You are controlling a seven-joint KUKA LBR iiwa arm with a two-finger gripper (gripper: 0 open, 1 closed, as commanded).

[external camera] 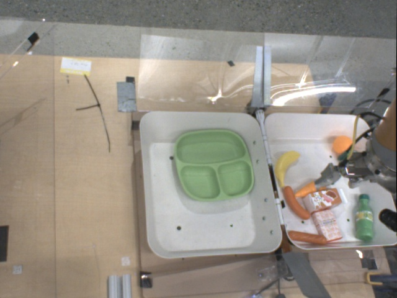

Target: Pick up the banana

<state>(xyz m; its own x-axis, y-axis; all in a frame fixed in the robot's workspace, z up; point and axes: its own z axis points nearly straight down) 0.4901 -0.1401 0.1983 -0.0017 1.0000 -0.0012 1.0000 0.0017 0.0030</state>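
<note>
One banana (286, 164) lies clear; arm (378, 160) cut off right.

Worktop (62, 185): pale wood grain, matt. Two bins (205, 244), white plastic, smooth with a dull sheen. Divided plate (214, 164) in the left bin: green plastic, matt and smooth. Right of the plate, in the other bin: banana (285, 165), yellow, smooth skin; bottle (364, 218), glossy green plastic; carton (327, 217), printed card or paper. Behind the plate: clear sheeting (198, 67), shiny with bright glare. Beyond that, floor (186, 2): grey, speckled, rough.
</note>
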